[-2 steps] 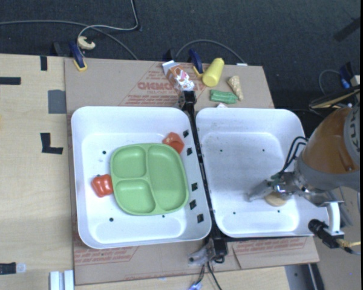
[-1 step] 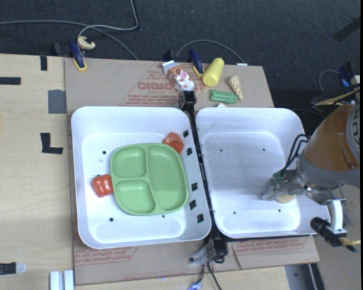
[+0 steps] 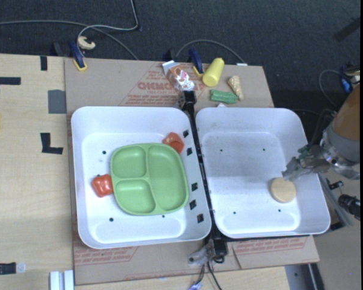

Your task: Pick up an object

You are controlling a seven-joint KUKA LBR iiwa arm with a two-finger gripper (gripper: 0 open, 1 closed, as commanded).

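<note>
A round tan disc (image 3: 283, 190) lies on the floor of the right bin (image 3: 248, 162), near its right wall. My gripper (image 3: 297, 164) hovers just above and to the right of the disc, reaching in over the bin's right rim. Whether anything sits between its fingers is unclear. In the left bin (image 3: 88, 132) a green divided plate (image 3: 150, 178) lies flat. A red piece (image 3: 101, 185) rests at the plate's left edge and another red piece (image 3: 174, 142) at its upper right corner.
Behind the bins, on the cardboard, lie a yellow bottle-shaped toy (image 3: 213, 71), a green piece (image 3: 223, 96), a tan cone-like piece (image 3: 235, 87) and a small printed packet (image 3: 180, 76). Black clips (image 3: 187, 100) join the bins at the centre. Cables run across the dark floor.
</note>
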